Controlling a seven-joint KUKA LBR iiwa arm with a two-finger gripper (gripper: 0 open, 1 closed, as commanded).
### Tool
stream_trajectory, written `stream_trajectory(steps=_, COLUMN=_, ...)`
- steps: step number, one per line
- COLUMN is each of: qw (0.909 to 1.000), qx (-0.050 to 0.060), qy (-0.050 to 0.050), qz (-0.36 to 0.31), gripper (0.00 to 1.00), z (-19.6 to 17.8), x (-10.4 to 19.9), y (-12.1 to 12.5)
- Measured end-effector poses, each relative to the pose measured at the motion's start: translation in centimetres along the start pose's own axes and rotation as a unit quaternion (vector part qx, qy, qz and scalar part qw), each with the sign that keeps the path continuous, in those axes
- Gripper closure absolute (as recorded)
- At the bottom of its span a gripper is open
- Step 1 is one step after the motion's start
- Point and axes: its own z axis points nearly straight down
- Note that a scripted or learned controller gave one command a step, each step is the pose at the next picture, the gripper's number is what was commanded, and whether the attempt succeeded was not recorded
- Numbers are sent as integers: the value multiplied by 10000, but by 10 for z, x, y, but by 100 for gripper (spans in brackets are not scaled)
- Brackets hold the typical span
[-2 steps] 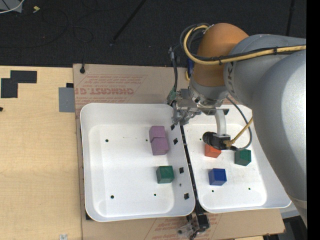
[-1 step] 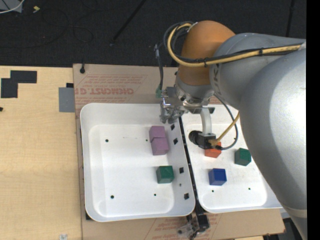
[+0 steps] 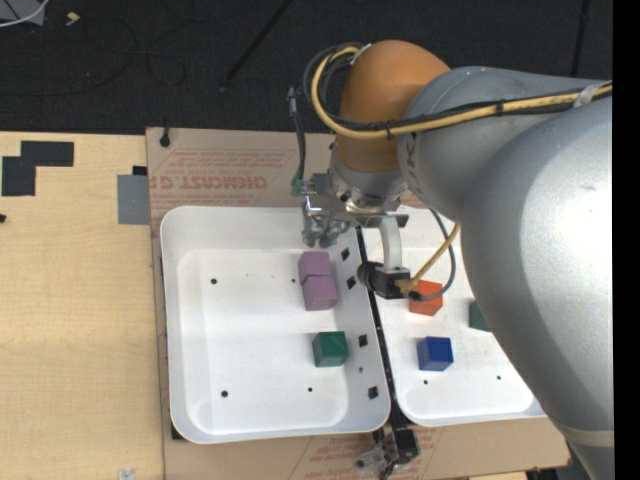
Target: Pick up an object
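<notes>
You see the gripper point(image 3: 322, 230) just beyond the purple block point(image 3: 318, 280), near the left bin's point(image 3: 190, 268) right edge; finger spacing cannot be told.

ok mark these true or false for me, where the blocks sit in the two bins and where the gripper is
1. The purple block lies in the left bin. True.
2. The green block lies in the right bin. False: it is in the left bin, below the purple block in the view.
3. The blue block and orange block share the right bin. True.
4. The gripper is over the blue block. False: it is just above the purple block in the view, at the left bin's far side.
</notes>
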Motion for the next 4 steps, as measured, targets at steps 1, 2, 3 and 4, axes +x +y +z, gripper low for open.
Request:
stream_trajectory(steps=1, qw=10000, qx=17, qy=1, qz=-3, gripper=100, z=8, x=37, y=-11)
stream_trajectory(steps=2, qw=10000, qx=-15, qy=6, qz=-1, gripper=100, z=-53, x=59, y=-28)
stream_trajectory(steps=3, qw=10000, qx=-10, qy=7, qz=-12, gripper=100, z=-107, x=99, y=-61)
stream_trajectory(steps=4, qw=10000, qx=60, qy=-22, qz=-3, gripper=100, z=5, x=132, y=-66)
